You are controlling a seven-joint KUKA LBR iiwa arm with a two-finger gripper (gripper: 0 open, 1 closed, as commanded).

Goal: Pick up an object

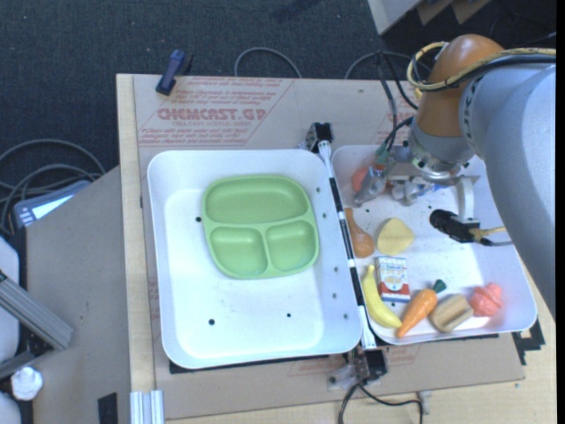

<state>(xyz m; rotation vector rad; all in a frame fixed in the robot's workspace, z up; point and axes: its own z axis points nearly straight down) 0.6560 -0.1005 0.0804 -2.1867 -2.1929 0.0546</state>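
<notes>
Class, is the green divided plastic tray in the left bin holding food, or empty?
Empty: the green divided plastic tray shows bare compartments; the toy food lies in the right white bin.

Green tray [260, 225] matt plastic; bins [177, 201] smooth white plastic (slightly glossy).

Position: one fixed camera, high over my bench [221, 104], set back from it.
Facing: it looks down at a slant, so the far edge sits toward the top.
Coverage: both white bins, the left bin [177, 325] and the right bin [521, 312], side by side.
My arm [508, 113]: I enter from the right, large and close.
</notes>
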